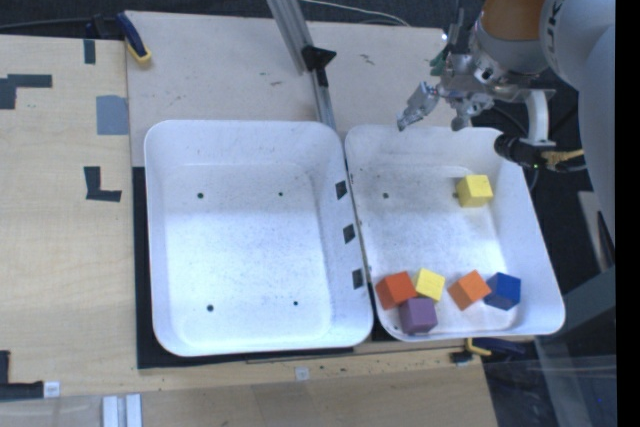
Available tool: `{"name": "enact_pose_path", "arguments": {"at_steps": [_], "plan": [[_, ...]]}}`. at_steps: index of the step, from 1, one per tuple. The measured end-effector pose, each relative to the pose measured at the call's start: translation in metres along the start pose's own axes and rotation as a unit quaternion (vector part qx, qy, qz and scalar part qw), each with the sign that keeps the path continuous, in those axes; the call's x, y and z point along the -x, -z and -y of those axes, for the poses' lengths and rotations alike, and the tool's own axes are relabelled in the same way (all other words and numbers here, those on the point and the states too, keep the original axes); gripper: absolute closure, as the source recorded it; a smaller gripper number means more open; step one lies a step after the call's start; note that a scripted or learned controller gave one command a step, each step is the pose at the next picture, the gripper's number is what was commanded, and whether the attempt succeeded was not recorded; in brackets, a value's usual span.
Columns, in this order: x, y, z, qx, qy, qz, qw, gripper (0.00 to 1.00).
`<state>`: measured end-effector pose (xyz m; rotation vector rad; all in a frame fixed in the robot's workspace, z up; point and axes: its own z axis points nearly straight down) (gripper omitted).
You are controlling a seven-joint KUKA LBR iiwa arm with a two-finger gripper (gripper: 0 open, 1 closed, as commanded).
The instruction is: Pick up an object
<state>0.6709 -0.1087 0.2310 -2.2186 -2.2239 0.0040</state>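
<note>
- Five blocks are seen clustered at the near rim of the right bin [530,245]: orange block [395,288], small yellow block [430,284], purple block [418,315], second orange block [467,290], blue block [503,290].
- The left bin [240,235] is noted alongside.
- A lone yellow block [474,189] is recorded at 5 o'clock from the gripper [436,115], nearest it.
- The gripper is seen over the far rim, fingers spread, nothing between them.

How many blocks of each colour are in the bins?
Yellow blocks: 2
Orange blocks: 2
Purple block: 1
Blue block: 1
Total: 6
</note>
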Motion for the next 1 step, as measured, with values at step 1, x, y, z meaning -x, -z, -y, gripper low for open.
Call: {"name": "enact_pose_path", "arguments": {"at_steps": [1], "plan": [[0.0759, -0.0100, -0.0018, 0.000, -0.003, 0.001, 1.0000, 0.00]]}}
